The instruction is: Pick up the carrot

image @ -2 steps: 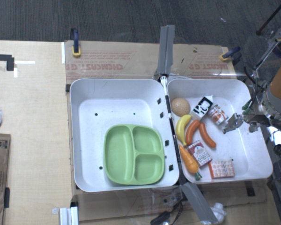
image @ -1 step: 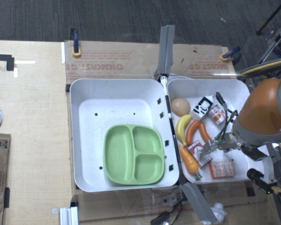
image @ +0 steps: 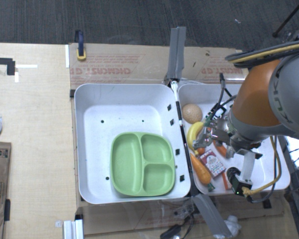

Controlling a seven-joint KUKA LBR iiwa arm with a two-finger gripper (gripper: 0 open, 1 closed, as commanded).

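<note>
The carrot is orange and tapered. It lies in the right bin along its left wall, near the front, with its green end pointing to the front. My gripper hangs low over the bin just behind the carrot, between a yellow banana and a red and white packet. The arm's grey and orange wrist covers the middle of the bin. The carrot lies free, a little in front of the gripper.
A tan egg-shaped thing sits at the back of the right bin. A small orange piece lies under the wrist. The left bin holds a green divided plate. A cable loops over the right bin's front.
</note>
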